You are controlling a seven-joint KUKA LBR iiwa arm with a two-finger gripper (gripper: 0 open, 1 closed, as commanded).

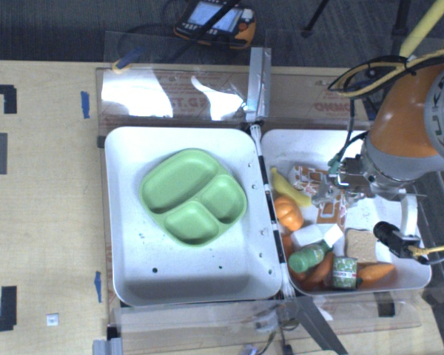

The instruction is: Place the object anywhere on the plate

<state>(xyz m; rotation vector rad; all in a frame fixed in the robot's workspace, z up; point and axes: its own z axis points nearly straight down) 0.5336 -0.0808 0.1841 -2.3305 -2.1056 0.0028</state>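
Observation:
A green plate point(194, 195) with three compartments lies in the middle of the left white bin point(133, 272). The right bin point(418, 276) holds a heap of toy food. My gripper point(334, 191) hangs low over the middle of that heap, under the grey wrist with the orange band. It is just above a small orange-and-white patterned packet point(329, 211). A second patterned packet point(307, 176) lies just to its left. The gripper's tips are lost against the clutter.
In the right bin lie a yellow banana point(288, 187), an orange point(287, 213), a white block point(311, 235), a green bottle point(307, 259), a small green can point(345, 272), a bread slice point(360, 246) and a carrot point(376, 274). A metal divider point(257, 87) stands behind the bins.

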